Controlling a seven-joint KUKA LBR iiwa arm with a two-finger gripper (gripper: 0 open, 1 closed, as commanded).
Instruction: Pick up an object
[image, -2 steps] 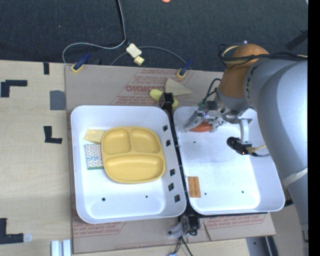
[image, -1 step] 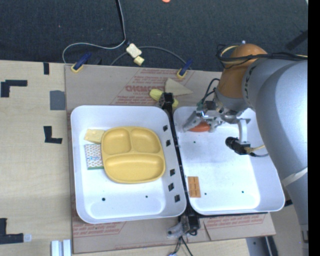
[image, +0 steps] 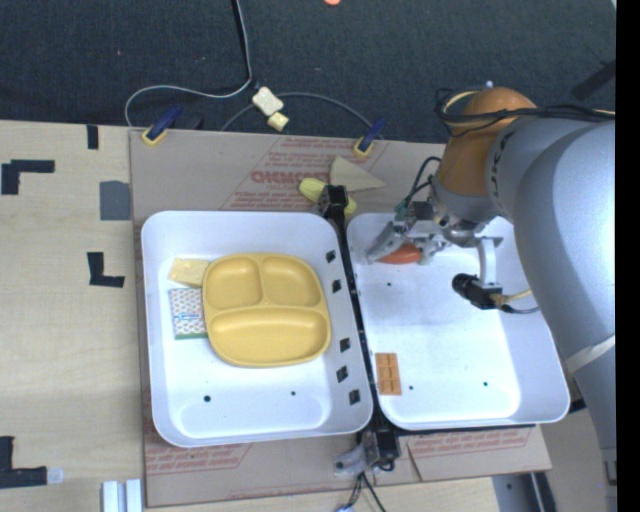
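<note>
My gripper (image: 388, 244) hangs low over the far left corner of the right bin (image: 470, 395). A small orange-red object (image: 407, 257) lies on the bin floor right under it, partly hidden by the gripper body. Whether the gripper touches it cannot be made out. In the left bin (image: 250, 410) sits a yellow divided plate (image: 266, 308). A pale yellow flat piece (image: 187, 270) and a small patterned packet (image: 186, 312) lie beside the plate's left edge. A small orange card (image: 388, 373) rests near the right bin's front left.
The black divider (image: 347, 300) between the bins runs close to the gripper's left. A yellow clip and a tan wedge (image: 345, 180) lie on the cardboard behind the bins. The arm's grey body (image: 560, 220) covers the right bin's far right side.
</note>
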